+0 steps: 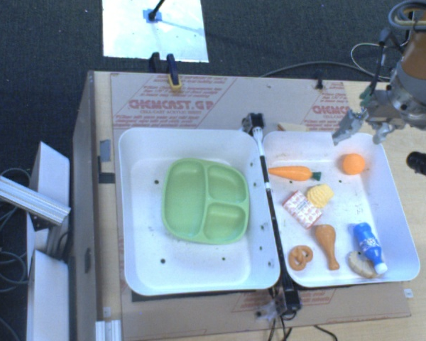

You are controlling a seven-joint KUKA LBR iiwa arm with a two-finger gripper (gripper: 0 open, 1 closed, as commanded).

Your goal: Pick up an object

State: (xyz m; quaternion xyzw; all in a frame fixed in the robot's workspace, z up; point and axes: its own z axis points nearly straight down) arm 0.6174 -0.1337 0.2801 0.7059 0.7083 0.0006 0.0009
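The right bin holds an orange ball, a carrot, a yellow corn piece, a red-and-white checked packet, a chicken drumstick, a pretzel, a blue bottle and a pale bread piece. My gripper hangs open over the bin's far edge, just above and beyond the orange ball. Nothing sits between its fingers.
The left bin carries a green divided plate. A black rod runs along the seam between the bins. Cables trail behind the bench at the upper right, and a clamp sits on the bench's far edge.
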